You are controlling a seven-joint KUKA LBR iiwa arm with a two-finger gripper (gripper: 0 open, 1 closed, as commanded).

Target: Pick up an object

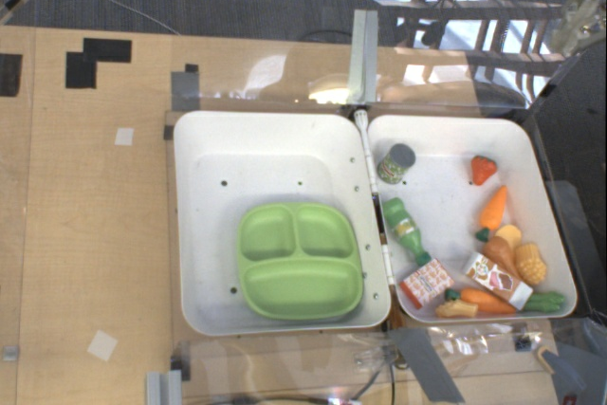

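Note:
The right bin [438, 196] holds several toy foods. A small can [395, 162] lies on its side near the bin's far left corner. Just below it a green bottle [405, 230] lies along the left wall. A red strawberry [484, 170] and an orange carrot [494, 207] sit towards the right wall. At the near edge are a red and white carton [426, 281], a juice box [498, 280], a second carrot [486, 301], a green vegetable [548, 303] and a yellow piece [529, 263], packed close together.
The left bin [218, 156] bears a green divided plate [299, 261] in its near half. A metal post [363, 62] rises behind the seam between the bins. A metal frame [474, 33] stands behind the right bin. Wooden bench surface stretches to the left.

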